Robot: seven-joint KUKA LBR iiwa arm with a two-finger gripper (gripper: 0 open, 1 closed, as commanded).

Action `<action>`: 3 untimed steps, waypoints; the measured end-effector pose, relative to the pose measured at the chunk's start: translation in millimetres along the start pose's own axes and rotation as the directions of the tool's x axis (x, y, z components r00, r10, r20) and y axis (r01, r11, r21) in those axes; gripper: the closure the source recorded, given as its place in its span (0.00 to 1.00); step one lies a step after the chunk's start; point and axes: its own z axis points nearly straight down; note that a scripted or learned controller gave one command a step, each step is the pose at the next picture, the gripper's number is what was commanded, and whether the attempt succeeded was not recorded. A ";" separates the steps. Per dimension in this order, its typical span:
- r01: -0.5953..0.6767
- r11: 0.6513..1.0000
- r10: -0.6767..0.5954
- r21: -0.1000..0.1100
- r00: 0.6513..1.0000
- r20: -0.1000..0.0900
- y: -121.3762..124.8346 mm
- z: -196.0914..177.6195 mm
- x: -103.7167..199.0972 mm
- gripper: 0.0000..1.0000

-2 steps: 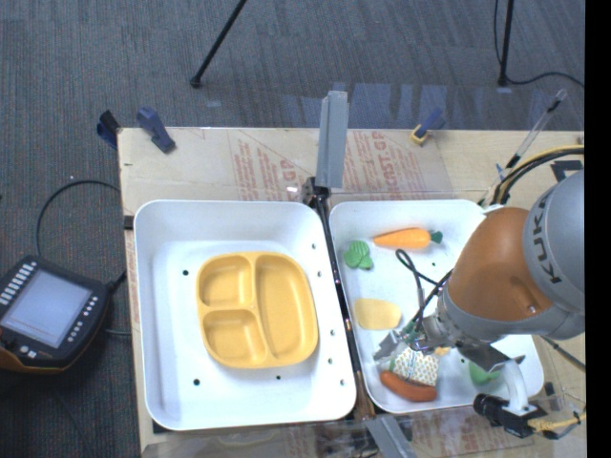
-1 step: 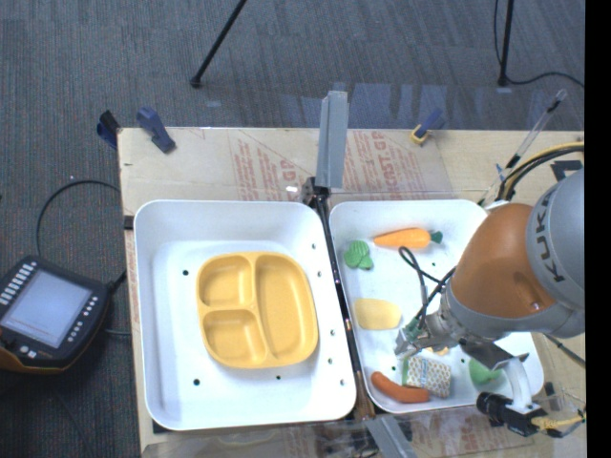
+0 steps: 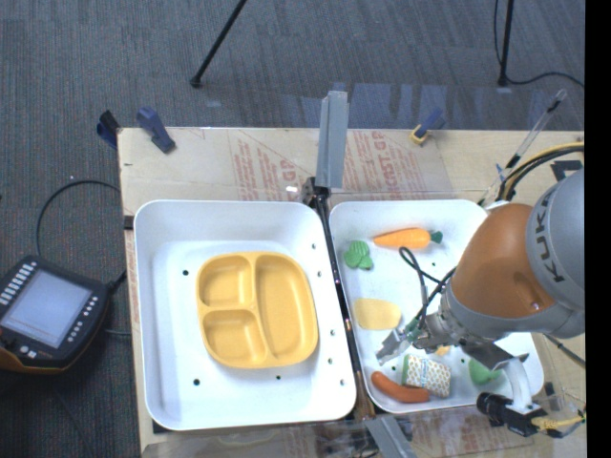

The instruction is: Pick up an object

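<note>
Item 1. Left bin (image 3: pixel 162 256): held a yellow divided plate (image 3: pixel 257 308) with three compartments, lying flat near the bin's centre.

Item 2. Right bin (image 3: pixel 463 218): held the loose objects. A carrot (image 3: pixel 406 239) lay at 12 o'clock in the bin. A small green piece (image 3: pixel 358 254) sat at 10 o'clock, near the dividing wall. A pale yellow flat piece (image 3: pixel 378 313) lay at 8 o'clock. A red sausage-shaped piece (image 3: pixel 399 388) lay at 6 o'clock along the near wall, touching or just beside a white patterned block (image 3: pixel 427 375). A second green piece (image 3: pixel 485 372) sat at 5 o'clock, partly hidden by the arm.

Item 3. Arm: reached in from 3 o'clock, its orange band (image 3: pixel 501 265) over the bin's right half. The gripper (image 3: pixel 409 343) hung low between the pale yellow piece and the white patterned block; whether its jaws were spread or closed could not be told, and nothing was seen between them.

Item 4. Step, as judged: descent toward a target, the grasp not yet made. Likeliest target was the white patterned block or the pale yellow piece.

Item 5. Next move, as judged: it called for settling squarely over one object, clear of the neighbouring sausage, then closing and lifting straight up.
</note>
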 end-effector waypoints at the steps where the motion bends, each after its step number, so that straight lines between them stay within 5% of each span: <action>1: -0.085 0.996 0.085 -0.003 0.996 0.002 34.7 14.4 -8.7 0.00; 2: -0.041 0.999 0.041 -0.010 0.999 0.005 86.4 -18.3 -39.6 0.00; 3: -0.022 1.000 0.022 -0.011 1.000 0.005 162.6 10.7 -33.7 0.00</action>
